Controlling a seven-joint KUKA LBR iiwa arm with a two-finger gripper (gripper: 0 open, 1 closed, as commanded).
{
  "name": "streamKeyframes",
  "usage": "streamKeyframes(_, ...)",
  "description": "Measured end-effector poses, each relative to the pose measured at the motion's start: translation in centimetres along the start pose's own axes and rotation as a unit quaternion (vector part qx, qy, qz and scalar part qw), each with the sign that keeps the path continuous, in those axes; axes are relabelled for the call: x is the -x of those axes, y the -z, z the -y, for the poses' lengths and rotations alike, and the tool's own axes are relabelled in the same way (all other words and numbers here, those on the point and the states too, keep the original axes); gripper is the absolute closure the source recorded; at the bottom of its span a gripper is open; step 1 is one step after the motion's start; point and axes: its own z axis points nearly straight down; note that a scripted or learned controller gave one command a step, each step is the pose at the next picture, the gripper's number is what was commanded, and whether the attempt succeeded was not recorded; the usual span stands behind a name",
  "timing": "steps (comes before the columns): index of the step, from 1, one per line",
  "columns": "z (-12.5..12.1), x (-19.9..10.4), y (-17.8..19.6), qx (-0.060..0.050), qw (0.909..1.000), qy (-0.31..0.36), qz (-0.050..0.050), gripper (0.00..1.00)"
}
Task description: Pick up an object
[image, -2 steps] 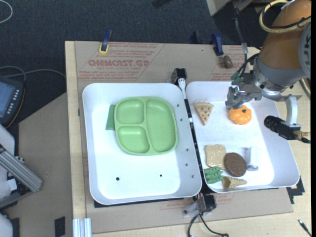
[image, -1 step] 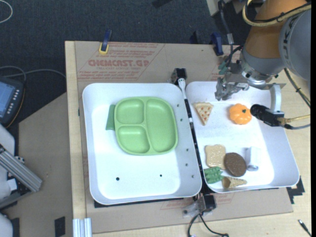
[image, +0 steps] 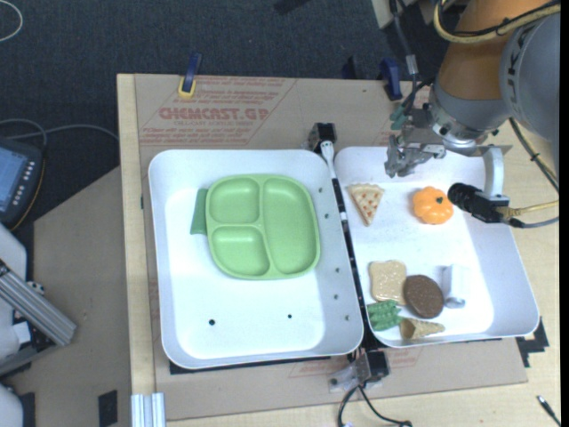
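My gripper hangs over the far edge of the right bin, just above and right of a pizza slice. Nothing shows between its tips. An orange pumpkin lies to its lower right. Near the bin's front sit a slice of bread, a brown cookie, a green leafy piece, a tan wedge and a small grey item.
The left bin holds a green divided plate. A black divider strip runs between the bins. The arm's orange band looms at the upper right, with a black cable fitting beside the pumpkin.
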Motion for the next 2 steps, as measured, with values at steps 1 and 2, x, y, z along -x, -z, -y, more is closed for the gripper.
streamKeyframes(1,0.4,0.4,1.8,0.001,1.0000,0.000,0.000,1.00)
streamKeyframes(2,0.9,0.9,-0.3,-0.004,1.0000,-0.001,-0.001,1.00)
